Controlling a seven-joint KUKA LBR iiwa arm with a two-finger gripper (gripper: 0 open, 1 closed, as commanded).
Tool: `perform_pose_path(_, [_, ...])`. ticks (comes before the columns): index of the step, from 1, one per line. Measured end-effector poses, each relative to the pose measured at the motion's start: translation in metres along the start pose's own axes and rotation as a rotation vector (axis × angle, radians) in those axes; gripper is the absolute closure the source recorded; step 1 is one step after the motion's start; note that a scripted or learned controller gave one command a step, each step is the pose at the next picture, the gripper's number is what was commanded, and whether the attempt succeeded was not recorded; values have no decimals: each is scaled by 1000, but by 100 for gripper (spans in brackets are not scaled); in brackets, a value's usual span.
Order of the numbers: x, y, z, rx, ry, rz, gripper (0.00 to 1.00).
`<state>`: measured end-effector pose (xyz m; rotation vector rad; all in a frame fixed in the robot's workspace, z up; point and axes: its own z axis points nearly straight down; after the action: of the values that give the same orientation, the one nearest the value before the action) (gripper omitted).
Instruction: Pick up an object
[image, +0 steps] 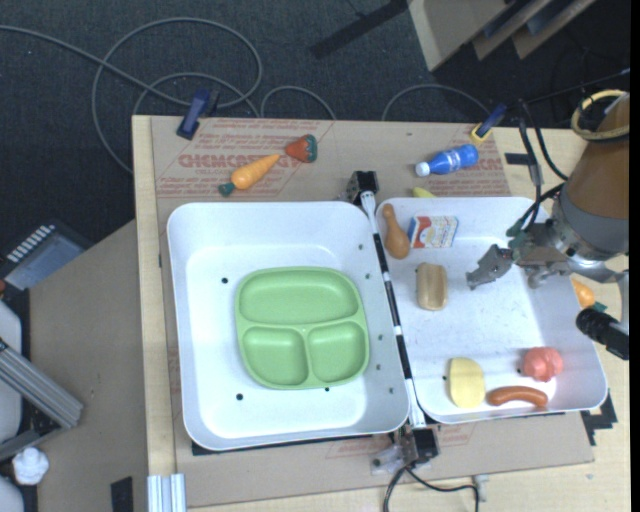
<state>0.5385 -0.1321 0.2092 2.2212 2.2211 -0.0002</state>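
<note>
Toys lie scattered in the right bin (560, 330), and any one of them would answer the task. From my station I see the gripper (490, 268) hanging over the upper middle of that bin, its dark fingers pointing left with nothing between them; whether they are spread or closed I cannot tell at this slant.

The nearest candidate is the tan bread roll (431, 286), lying just to the left of the gripper and apart from its neighbours. I judge it the best pick: it has free floor on both long sides, so I would bring the gripper over its middle, turn the fingers across its short width, and descend straight. The small carton (435, 232) and the brown drumstick (397, 237) sit close to the bin wall, which I think would crowd a finger. Along the near edge lie a yellow piece (465, 382), a sausage (518, 397) and a pink lump (541, 364), the last two touching.

The left bin (200, 300) holds a green divided plate (301, 327). Both bins rest on a cardboard sheet (160, 160) bearing a toy carrot (268, 165) and a blue bottle (449, 160), with loose cables (180, 60) on dark carpet beyond.
</note>
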Motion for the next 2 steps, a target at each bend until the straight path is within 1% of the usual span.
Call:
perform_pose_path(1, [35,33,71,4,2,-1,0])
perform_pose_path(2, [29,49,125,4,1,0,0])
